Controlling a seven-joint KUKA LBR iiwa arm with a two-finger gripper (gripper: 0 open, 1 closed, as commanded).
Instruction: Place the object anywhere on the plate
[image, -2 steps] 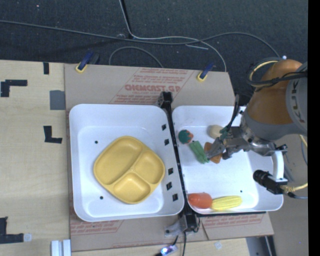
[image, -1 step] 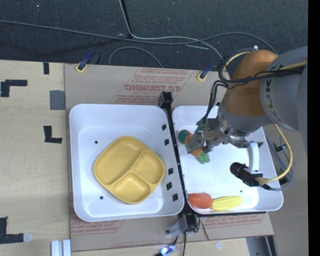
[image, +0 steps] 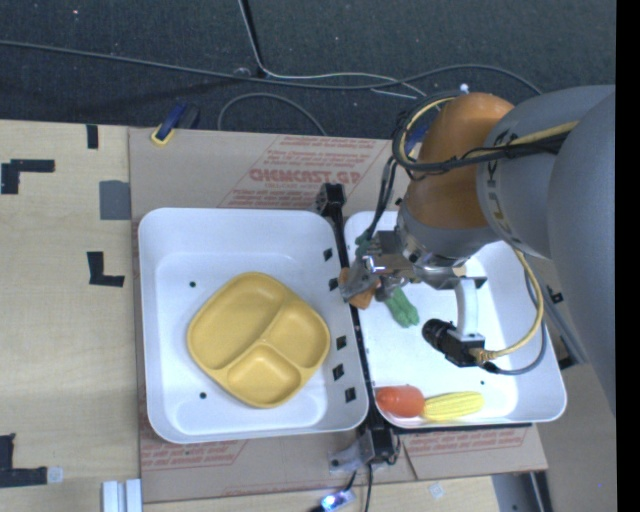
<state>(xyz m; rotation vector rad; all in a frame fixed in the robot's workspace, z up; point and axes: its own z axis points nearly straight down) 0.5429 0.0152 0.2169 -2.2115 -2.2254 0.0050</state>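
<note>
Object: a small carrot-like piece, orange with a green top (image: 392, 300), is sitting between the fingers of the gripper (image: 365, 287), over the left edge of the right bin (image: 535, 395).
Gripper: is pinching the orange end; the green top is trailing toward lower right.
Plate: yellow, three-compartment (image: 258, 338), is lying in the left bin (image: 165, 240), apart from the object.
Other items: a tomato (image: 400, 400) and a corn cob (image: 452, 405) are resting side by side, touching, at the right bin's near edge.
</note>
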